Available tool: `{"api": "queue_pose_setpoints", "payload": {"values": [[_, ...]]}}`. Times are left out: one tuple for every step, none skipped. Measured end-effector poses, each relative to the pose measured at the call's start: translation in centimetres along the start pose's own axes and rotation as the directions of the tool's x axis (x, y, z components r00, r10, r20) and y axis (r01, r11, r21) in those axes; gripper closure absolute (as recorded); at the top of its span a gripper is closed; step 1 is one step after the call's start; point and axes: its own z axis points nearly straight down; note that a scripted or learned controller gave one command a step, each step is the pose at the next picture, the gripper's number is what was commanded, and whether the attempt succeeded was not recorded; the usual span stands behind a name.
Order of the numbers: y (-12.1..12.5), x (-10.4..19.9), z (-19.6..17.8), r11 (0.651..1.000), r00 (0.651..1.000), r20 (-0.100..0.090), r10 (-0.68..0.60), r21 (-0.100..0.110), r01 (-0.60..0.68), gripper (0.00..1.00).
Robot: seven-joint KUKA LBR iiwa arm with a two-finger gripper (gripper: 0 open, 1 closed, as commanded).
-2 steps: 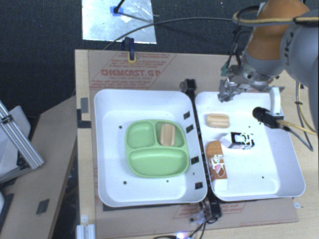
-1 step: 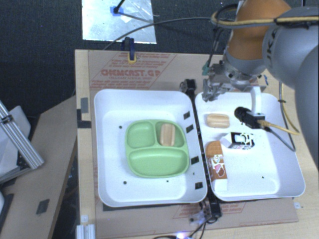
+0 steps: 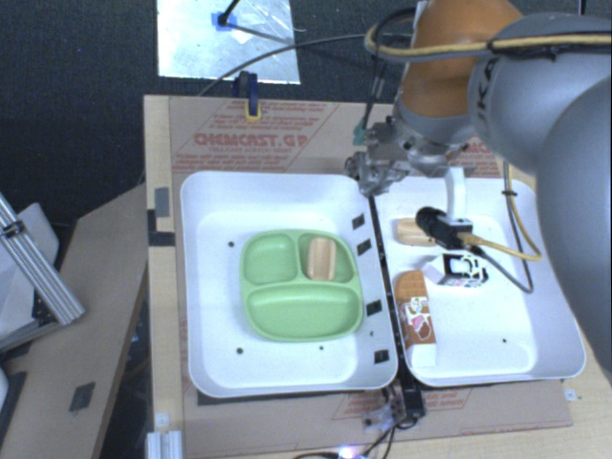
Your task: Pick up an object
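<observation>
My gripper [image 3: 371, 176] hangs over the far end of the divider between the two bins, with nothing visibly in it. In the right bin [image 3: 535, 352] a tan block [image 3: 409, 232] lies near the left wall, partly hidden by the robot's fittings. A brown and white snack packet [image 3: 417, 319] lies lengthwise closer to the front. A small black and white item [image 3: 467, 272] sits just right of it. In the left bin [image 3: 206, 256] a green divided plate [image 3: 296, 304] carries a tan block [image 3: 320, 257] in its upper right compartment.
The arm's large grey and orange body covers the far right of the right bin. A cardboard sheet [image 3: 249, 137] lies under both bins. Black clips line the divider between the bins.
</observation>
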Motion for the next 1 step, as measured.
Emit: {"api": "queue_pose_setpoints", "payload": {"values": [[-0.75, 5.41, 2.03, 1.000, 1.000, 0.001, 0.001, 0.001, -0.001, 1.00]]}}
